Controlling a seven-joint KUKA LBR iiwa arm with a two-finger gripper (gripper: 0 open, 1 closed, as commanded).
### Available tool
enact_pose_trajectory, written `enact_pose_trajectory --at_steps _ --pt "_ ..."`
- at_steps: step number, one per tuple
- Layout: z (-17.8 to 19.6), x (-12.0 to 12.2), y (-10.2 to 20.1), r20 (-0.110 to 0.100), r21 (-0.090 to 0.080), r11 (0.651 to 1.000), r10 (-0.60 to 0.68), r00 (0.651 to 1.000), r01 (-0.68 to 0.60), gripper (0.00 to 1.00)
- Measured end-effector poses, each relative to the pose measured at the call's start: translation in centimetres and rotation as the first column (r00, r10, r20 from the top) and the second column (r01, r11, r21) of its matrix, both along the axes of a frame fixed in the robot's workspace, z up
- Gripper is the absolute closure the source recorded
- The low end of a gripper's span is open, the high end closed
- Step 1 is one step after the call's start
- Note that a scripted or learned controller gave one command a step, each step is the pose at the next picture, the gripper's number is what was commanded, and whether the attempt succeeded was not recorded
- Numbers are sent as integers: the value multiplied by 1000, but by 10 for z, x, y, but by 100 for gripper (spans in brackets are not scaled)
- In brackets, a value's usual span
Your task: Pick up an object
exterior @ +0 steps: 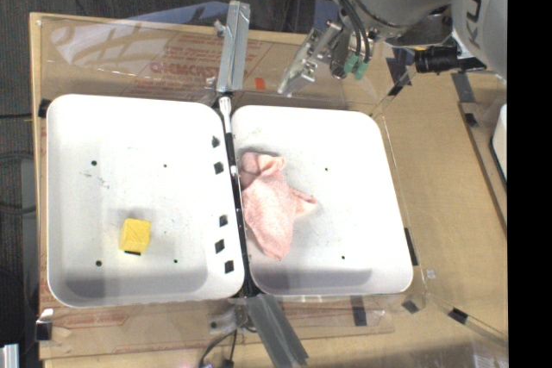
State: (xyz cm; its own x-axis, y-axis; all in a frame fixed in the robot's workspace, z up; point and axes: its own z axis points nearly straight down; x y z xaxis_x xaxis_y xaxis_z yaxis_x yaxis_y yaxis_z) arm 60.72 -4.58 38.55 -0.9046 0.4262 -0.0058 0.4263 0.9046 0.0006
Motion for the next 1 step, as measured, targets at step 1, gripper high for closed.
enact_pose_trajectory --at_steps 1 --pt "-43 -61 0 -8 2 936 352 936 -352 100"
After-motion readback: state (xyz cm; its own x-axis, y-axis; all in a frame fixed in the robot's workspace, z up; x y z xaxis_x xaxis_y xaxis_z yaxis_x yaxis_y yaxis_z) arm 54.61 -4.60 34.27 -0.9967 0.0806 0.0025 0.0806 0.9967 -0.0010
